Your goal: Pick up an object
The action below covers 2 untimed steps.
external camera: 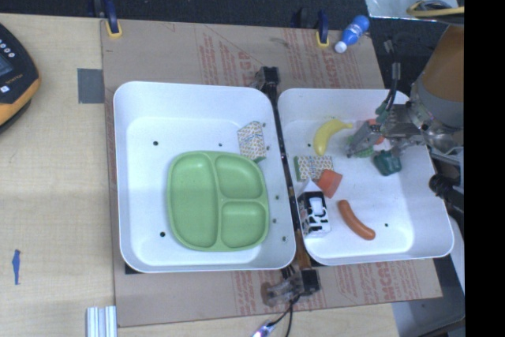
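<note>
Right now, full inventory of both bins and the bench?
bins: 2, white, side by side on bench
divided plate: 1, green, left bin
patterned packet: 1, white with print, left bin, back right
banana: 1, yellow, right bin
sausage: 1, orange-red, right bin front
red piece: 1, right bin
black-and-white item: 1, right bin, left edge
teal object: 1, under end effector
bottle: 1, blue-white, behind bins
end effector: 1, grey, over right bin

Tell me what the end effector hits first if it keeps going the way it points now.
Most likely the banana. The end effector reaches from the right toward the left across the right bin, and the banana lies just beyond it. Height is unclear, so it could pass above.
</note>
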### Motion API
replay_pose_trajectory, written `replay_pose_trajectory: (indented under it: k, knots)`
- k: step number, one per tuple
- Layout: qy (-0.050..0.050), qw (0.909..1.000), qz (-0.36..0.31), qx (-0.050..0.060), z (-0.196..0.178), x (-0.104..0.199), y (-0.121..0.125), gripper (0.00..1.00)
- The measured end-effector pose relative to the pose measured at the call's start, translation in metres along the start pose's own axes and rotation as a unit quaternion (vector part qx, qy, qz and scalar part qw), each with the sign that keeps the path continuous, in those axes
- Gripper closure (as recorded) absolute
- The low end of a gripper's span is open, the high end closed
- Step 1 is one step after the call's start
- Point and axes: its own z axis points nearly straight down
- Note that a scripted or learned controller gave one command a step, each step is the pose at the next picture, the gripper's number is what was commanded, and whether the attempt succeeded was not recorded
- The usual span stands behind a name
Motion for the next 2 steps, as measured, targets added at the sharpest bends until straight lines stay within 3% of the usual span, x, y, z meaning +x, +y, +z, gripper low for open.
replay_pose_trajectory:
  k: [1,2]
  knots:
    - [-0.001,1.0,0.0,0.0,0.133,0.032,0.056,0.0]
    - [0.0,1.0,0.0,0.0,0.133,0.03,0.009,0.0]
